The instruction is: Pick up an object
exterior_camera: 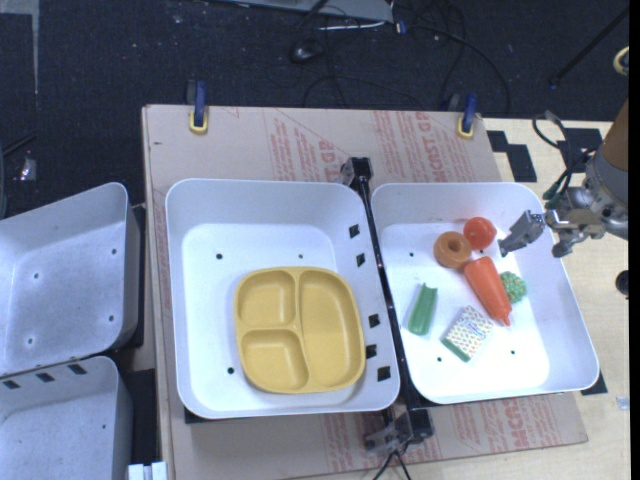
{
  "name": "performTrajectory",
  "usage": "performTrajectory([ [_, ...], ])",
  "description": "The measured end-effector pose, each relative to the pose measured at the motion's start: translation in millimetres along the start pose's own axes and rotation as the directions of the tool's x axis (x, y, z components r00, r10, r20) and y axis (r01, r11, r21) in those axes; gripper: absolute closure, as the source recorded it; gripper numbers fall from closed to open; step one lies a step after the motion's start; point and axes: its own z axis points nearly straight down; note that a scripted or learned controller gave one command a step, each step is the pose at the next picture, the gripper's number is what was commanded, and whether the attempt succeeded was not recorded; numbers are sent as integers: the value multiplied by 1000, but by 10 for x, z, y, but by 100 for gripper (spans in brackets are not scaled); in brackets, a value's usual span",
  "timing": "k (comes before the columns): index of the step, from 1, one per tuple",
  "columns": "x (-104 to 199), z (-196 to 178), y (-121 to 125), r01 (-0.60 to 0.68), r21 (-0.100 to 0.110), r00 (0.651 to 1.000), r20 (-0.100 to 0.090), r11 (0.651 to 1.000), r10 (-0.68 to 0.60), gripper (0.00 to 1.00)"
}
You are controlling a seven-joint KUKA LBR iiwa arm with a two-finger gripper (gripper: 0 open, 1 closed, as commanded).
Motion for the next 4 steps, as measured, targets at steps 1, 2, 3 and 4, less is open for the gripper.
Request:
performTrajectory([
  [1, 9, -75, 27, 4, -12, 1000, 3, 1000, -4, 0],
  [2, -35, 550, 47, 2, -9, 1000, 2, 1000, -2, 0],
  [3, 37, 1138, 112, 5, -10, 1000, 2, 1000, -5, 0],
  [4, 9, 1349, 144, 2, -22, 1000, 11, 1000, -2, 0],
])
